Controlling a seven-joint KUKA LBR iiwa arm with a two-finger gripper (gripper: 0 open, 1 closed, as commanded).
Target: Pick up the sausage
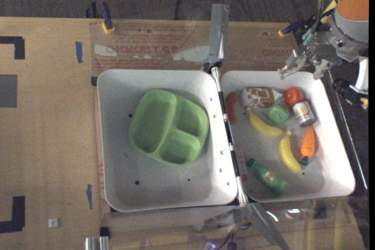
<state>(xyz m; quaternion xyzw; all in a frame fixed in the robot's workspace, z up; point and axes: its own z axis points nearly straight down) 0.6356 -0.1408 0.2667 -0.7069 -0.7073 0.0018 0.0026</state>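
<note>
The sausage (232,108) is a short reddish-brown piece lying against the left wall of the right bin (340,155), near its far corner. My gripper (304,65) hangs at the far right edge of that bin, above its rim, well to the right of the sausage. Its fingers spread apart with nothing between them.
The right bin also holds a small carton (262,96), a tomato (293,95), a tin can (303,113), a green round piece (279,112), two bananas (263,126), a carrot (307,142) and a green bottle (267,177). A green divided plate (170,126) lies in the left bin (117,173).
</note>
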